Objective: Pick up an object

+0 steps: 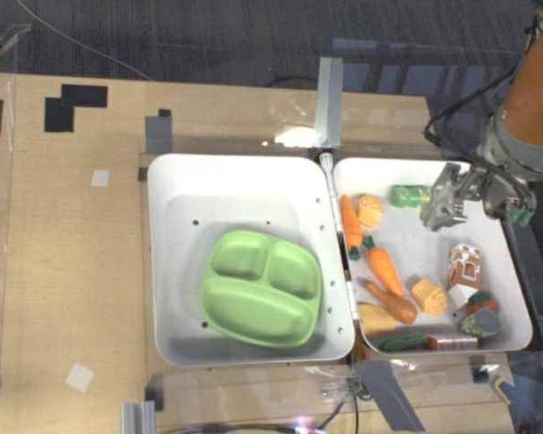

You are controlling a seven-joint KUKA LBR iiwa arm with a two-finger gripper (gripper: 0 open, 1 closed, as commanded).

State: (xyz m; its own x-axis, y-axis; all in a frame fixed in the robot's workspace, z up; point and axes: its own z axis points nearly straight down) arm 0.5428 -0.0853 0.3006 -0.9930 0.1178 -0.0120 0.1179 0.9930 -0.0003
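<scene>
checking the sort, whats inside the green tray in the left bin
The green tray in the left bin shows three bare compartments with nothing lying in them. What is under the tray is covered.

A robotics lab: plywood bench [63, 269], two white bins [163, 242], toy food, dark carpet [208, 25].

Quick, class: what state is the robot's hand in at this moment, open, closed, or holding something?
Hand: cannot be told whether open or closed; it sits above the right bin, near the green object, with nothing seen in its grip.
</scene>
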